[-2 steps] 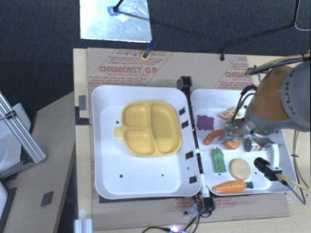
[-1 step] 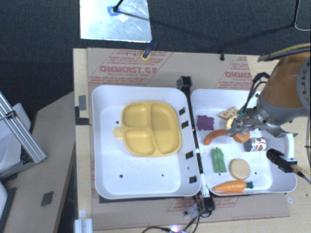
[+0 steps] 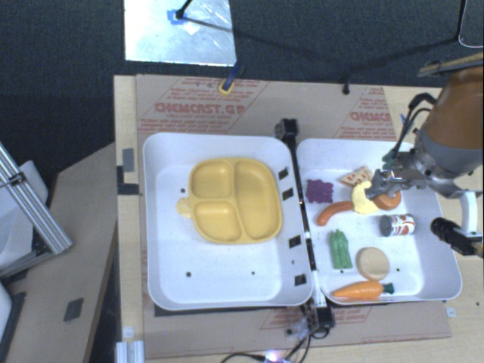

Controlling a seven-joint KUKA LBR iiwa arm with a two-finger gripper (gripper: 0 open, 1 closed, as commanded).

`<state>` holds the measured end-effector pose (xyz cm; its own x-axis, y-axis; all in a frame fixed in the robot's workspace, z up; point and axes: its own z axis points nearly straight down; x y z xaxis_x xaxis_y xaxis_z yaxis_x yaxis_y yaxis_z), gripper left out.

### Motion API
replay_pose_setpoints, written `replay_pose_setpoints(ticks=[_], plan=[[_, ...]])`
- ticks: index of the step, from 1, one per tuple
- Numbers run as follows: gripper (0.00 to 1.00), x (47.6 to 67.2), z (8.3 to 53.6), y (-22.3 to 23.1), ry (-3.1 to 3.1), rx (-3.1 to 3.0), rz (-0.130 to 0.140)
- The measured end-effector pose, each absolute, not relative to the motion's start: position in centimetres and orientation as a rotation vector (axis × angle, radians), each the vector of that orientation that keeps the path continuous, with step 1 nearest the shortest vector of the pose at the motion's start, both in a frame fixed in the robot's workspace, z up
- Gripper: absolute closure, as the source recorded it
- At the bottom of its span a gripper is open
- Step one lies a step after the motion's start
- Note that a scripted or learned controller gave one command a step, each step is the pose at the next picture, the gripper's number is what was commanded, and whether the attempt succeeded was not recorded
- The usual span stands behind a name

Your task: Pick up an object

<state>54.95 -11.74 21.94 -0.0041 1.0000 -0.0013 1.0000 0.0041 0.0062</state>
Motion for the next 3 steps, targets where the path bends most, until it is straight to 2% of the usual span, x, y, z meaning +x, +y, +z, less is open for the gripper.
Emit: replay_pose_setpoints(ticks=[1, 2, 3], plan=[[1.0, 58.8, 23.2, -7.3, 2.23, 2.208, 0.008], [1.0, 61.1, 22.1, -2.9, 2.23, 2.21, 0.005], [1.0, 62.7, 21.5, -2.8, 2.226, 2.213, 0.003]])
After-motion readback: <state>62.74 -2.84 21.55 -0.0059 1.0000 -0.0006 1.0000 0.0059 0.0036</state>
